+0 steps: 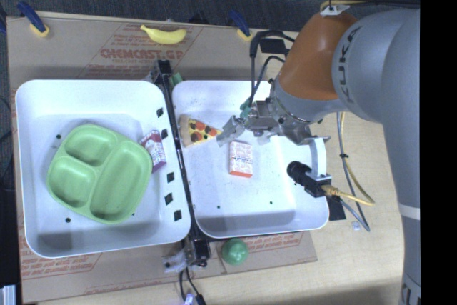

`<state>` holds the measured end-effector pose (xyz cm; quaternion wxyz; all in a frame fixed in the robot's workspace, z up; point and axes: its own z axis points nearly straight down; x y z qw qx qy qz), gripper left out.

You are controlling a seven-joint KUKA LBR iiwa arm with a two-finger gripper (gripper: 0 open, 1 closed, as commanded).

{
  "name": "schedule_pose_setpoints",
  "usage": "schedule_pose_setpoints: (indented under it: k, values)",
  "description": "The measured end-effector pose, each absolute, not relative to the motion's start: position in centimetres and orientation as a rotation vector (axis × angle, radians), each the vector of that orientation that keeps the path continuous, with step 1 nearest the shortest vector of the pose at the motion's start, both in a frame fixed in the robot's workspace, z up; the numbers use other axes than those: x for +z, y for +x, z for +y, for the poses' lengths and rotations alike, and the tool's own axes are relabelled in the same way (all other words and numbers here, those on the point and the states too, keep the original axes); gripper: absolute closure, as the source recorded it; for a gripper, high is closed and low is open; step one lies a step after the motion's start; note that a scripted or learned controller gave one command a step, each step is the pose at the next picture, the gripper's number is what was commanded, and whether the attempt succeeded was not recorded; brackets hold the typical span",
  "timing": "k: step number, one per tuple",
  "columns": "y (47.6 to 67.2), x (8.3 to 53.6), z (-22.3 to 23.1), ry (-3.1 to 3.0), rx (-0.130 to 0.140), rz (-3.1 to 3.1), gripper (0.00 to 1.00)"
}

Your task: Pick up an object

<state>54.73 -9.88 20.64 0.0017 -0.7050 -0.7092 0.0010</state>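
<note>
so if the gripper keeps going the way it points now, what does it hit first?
Most likely the pizza slice toy. The gripper points toward the view's left in the right bin, and the slice lies just beyond its tip. Height is unclear from above, so it could pass over the slice and meet the divider.

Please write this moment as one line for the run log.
arm: over right bin | gripper: above the bin floor between pizza slice toy and small carton | held: nothing seen

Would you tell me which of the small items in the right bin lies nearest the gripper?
The pizza slice toy lies just left of the gripper; the white and red packet sits lower, farther from the fingertips.
</note>
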Motion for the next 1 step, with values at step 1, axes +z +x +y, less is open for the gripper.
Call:
schedule_pose_setpoints:
  k: [1]
  values:
    - [58.07, 19.15, -2.94, -2.211, 0.005, -2.231, 0.0]
